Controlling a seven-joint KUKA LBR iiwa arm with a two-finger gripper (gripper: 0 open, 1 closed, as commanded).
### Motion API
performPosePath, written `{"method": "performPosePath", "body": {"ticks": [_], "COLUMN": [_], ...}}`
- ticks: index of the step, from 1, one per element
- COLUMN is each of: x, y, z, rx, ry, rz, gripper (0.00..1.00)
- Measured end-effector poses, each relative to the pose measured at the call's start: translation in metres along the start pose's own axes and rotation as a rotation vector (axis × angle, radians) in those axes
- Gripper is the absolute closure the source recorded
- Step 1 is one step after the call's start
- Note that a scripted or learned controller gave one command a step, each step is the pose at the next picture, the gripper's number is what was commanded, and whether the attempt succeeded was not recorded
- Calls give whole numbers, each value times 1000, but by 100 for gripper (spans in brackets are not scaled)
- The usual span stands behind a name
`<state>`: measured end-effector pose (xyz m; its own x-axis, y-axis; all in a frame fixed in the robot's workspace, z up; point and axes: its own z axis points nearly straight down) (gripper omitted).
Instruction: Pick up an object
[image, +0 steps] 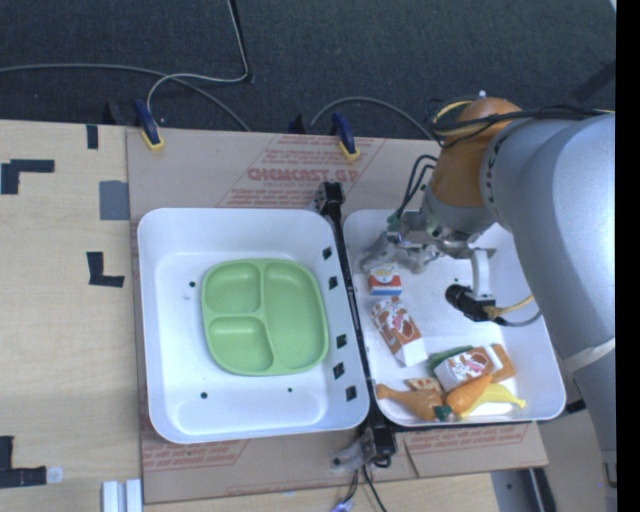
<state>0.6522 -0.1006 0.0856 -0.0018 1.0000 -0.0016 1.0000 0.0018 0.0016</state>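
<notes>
The claw (392, 252) hovers by the right bin's (540, 345) far left corner; whether it's apart is unclear. The small carton (385, 282) lies just beneath it, nearward.

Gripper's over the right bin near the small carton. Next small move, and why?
Probably ease straight down over the small carton. The gripper sits just above it near the right bin's left wall, with nothing between its fingers; the other items are clustered at the bin's near end. Whether the fingers are open enough is unclear.
</notes>
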Motion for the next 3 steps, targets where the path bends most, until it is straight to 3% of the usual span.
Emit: {"method": "performPosePath", "body": {"ticks": [1,3], "x": [-2,5], "y": [17,8], "z": [0,0], "rx": [0,1], "ry": [1,0], "rz": [-1,1], "gripper": [0,0]}}
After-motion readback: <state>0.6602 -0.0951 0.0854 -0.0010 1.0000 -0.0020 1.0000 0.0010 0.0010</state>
